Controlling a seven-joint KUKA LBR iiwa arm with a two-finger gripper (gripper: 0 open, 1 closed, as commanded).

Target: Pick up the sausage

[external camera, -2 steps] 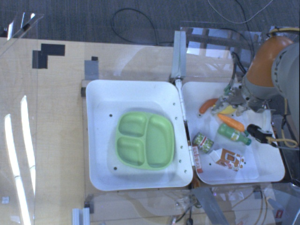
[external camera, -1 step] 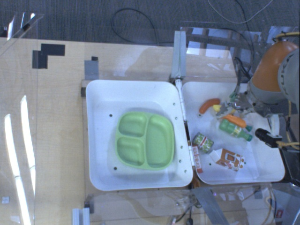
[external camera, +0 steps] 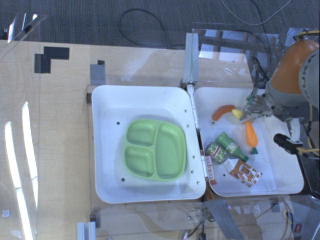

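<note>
Camera view: smooth curved orange-red sausage (external camera: 223, 112) beside tool (external camera: 252, 109); tool state cannot tell.

pincer (external camera: 248, 112) just beside sausage (external camera: 223, 112), right bin (external camera: 280, 184).

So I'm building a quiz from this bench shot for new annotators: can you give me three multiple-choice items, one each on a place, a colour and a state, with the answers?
1. Where does the sausage lie?
A. in the right bin
B. on the green tray
C. on the bench outside the bins

2. What colour is the divided tray in the left bin?
A. red
B. green
C. blue

3. How does the sausage stand to the gripper?
A. lifted clear of the bin
B. clamped and carried over the left bin
C. lying on the bin floor, ungrasped

Answers:
1 A, it sits near that bin's upper left.
2 B, pale green, three compartments.
3 C, it rests flat left of the gripper.
</note>
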